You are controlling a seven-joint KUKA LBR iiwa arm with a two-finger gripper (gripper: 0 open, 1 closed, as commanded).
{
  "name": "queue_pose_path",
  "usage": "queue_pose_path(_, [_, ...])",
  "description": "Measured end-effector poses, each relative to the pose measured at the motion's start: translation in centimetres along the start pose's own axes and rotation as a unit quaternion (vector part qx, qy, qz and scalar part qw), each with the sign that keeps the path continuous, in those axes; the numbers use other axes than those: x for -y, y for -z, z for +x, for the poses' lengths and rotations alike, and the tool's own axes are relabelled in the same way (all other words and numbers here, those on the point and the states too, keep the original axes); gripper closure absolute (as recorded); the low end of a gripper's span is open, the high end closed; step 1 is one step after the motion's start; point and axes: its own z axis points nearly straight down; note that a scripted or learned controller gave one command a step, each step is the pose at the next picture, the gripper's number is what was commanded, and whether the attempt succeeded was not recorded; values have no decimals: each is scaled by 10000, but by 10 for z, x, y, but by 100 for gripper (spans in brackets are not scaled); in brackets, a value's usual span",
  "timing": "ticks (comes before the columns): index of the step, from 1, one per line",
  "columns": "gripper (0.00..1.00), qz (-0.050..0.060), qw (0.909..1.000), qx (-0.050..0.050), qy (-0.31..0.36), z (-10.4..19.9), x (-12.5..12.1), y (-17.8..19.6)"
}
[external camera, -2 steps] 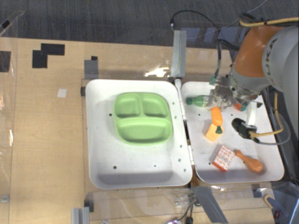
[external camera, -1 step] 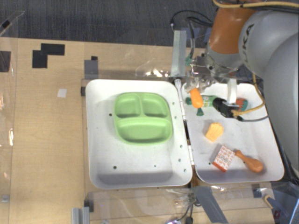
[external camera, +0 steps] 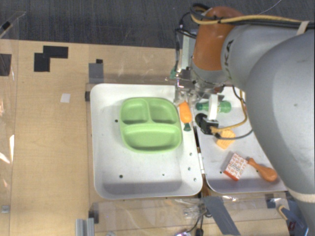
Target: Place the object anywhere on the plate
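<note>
Now | carrot [external camera: 185,113] hangs upright under my tool [external camera: 184,102], seemingly pinched between its fingers, just beside the green plate [external camera: 149,124]'s right rim | I carry left over a compartment, lower, then release gently so it can't roll off.

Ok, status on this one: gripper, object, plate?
Gripper over left bin's right edge, toy carrot hanging below. Green divided plate just left. Nothing between.

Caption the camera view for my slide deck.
Gripper with small orange carrot beside green divided plate.
</note>
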Motion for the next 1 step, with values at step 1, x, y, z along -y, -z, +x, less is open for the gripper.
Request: queue_pose_path(1, [0, 1, 10000, 1, 2, 0, 0, 0])
